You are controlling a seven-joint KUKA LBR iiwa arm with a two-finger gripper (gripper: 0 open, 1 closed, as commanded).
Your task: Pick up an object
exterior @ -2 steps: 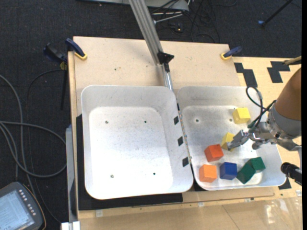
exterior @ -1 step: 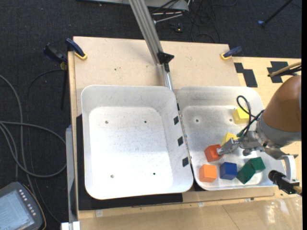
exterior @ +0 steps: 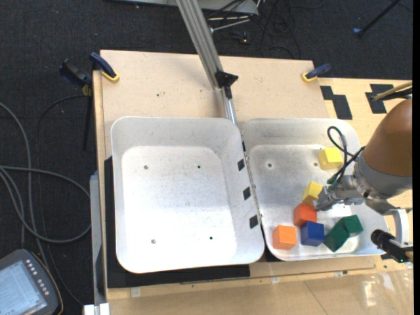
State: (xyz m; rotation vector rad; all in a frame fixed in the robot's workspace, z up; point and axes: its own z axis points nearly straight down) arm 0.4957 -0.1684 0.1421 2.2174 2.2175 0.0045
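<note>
Table [exterior: 170, 84] carries two white bins; right bin [exterior: 282, 143] is the landmark. Arm [exterior: 394, 149] enters at its right side. Hand [exterior: 326, 202], grip state cannot tell, sits low among blocks: green block [exterior: 344, 231], orange block [exterior: 285, 236], blue block [exterior: 313, 233], yellow block [exterior: 330, 157].

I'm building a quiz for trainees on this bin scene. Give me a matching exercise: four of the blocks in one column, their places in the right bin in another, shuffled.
Things:
1. upper yellow block
2. blue block
3. green block
4. front orange block

Places:
A. between the front orange and the green block
B. farthest left in the cluster
C. alone near the bin's far side
D. nearest the bin's right front corner

Pairs: 1-C, 2-A, 3-D, 4-B
</note>
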